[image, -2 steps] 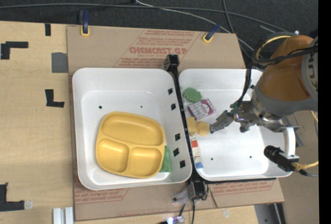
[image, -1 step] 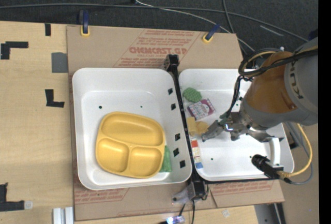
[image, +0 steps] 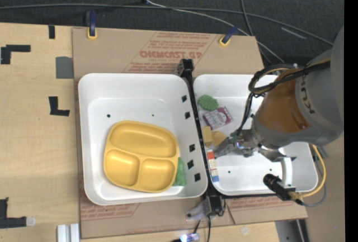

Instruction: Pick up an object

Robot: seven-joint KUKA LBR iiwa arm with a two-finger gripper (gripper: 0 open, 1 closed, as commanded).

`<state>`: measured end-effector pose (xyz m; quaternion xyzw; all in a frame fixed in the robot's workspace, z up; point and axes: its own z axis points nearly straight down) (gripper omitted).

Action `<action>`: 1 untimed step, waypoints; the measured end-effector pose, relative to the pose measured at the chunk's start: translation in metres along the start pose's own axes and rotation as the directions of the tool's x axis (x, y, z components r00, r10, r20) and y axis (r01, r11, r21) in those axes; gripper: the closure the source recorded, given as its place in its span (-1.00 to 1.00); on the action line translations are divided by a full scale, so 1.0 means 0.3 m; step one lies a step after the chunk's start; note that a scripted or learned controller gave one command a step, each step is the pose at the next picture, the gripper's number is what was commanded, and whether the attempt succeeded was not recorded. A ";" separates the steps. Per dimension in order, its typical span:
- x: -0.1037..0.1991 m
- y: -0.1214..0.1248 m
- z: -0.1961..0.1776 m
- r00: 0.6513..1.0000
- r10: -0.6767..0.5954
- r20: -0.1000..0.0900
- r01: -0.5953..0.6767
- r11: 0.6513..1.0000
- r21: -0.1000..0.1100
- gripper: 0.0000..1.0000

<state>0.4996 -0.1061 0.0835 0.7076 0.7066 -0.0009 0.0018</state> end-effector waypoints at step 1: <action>0.002 0.003 -0.041 1.000 -0.001 -0.001 0.001 1.000 -0.001 1.00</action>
